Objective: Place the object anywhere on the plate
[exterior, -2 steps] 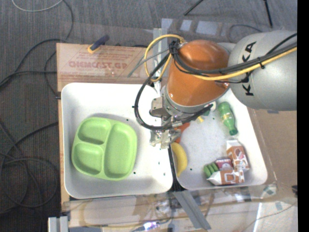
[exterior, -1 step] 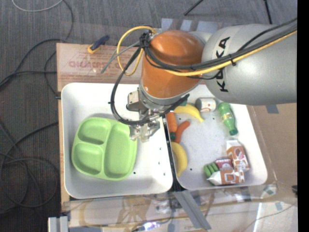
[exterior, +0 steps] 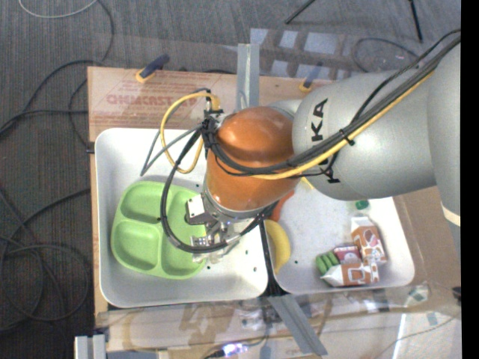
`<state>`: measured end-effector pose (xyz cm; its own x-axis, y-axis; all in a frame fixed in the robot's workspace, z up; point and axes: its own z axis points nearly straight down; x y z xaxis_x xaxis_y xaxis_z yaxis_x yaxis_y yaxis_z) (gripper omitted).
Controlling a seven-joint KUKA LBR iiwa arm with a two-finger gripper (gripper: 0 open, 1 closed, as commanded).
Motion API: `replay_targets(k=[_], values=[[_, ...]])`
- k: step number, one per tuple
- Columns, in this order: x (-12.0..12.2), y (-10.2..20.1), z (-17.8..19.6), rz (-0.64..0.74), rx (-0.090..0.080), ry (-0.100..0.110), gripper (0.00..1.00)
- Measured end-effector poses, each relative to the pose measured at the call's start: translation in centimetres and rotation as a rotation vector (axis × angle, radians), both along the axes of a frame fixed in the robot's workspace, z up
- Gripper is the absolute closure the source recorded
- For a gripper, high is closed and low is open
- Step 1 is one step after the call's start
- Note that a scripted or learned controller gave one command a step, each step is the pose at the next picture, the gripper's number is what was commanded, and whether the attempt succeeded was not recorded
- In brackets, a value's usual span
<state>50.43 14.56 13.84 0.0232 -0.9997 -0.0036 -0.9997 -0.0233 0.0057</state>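
Reaching in across the divide between the two bins, the arm (exterior: 359, 133) has its orange-banded wrist hung over the left bin (exterior: 112, 155), and the gripper (exterior: 208, 239) sits low at the right edge of the green plate (exterior: 146, 223), which puts it where a release would land something on the plate. The plate is a sectioned green dish lying flat in the left bin, its ridged compartments open to the left of the wrist; its right-hand part is hidden under the wrist and its looping cables (exterior: 183, 137). Whether the gripper is apart or together I cannot tell, since the bulky wrist and cable bundle cover the tip, and nothing can be made out carried there. So the object meant for the plate cannot be identified with certainty. Candidates lie in the right bin (exterior: 400, 275): a yellow banana-shaped item (exterior: 278, 245) just beside the wall that separates the bins, a small green item (exterior: 328, 262), and cartons (exterior: 358, 264) touching one another near the bin's lower side. My judgement is that the arm is either at the placing step over the plate or has arrived with nothing, and the view cannot settle which.
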Motion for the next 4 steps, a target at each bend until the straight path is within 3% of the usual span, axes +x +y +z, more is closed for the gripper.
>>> replay_targets(k=[1, 2, 3, 4], values=[[9.5, -2.6, 8.1, -0.198, -0.001, -0.004, 1.0], [1.0, -0.7, 3.8, -0.029, 0.001, 0.0, 1.0], [11.4, 0.9, 8.4, 0.085, 0.003, -0.004, 1.0], [4.6, 0.7, 4.7, -0.116, 0.0, -0.002, 1.0]])
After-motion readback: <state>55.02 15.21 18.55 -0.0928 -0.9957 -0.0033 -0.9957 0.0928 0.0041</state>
